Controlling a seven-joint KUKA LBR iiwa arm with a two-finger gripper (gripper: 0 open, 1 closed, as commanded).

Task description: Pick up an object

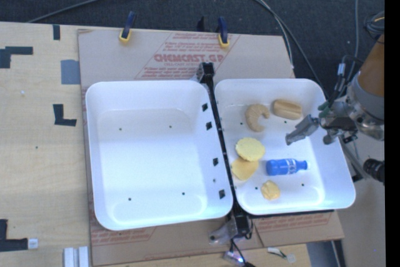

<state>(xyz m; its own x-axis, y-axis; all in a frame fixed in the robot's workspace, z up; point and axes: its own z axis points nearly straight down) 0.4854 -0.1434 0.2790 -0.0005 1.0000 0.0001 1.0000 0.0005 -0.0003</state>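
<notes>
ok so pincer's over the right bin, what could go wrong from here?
1. The yellow slices and overlap, so a grasp there may lift both or slip off.
2. The blue bottle lies on its side and could roll away from the pincer.
3. The small yellow piece sits near the right bin's front wall, cramping the approach.

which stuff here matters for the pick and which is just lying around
For the pick, all in the right bin: blue bottle, croissant-shaped piece, bread roll, yellow round slice, tan piece, small yellow lump; pincer above the bin.

Lying about: left bin, two clamps, cables, cardboard sheet.
</notes>
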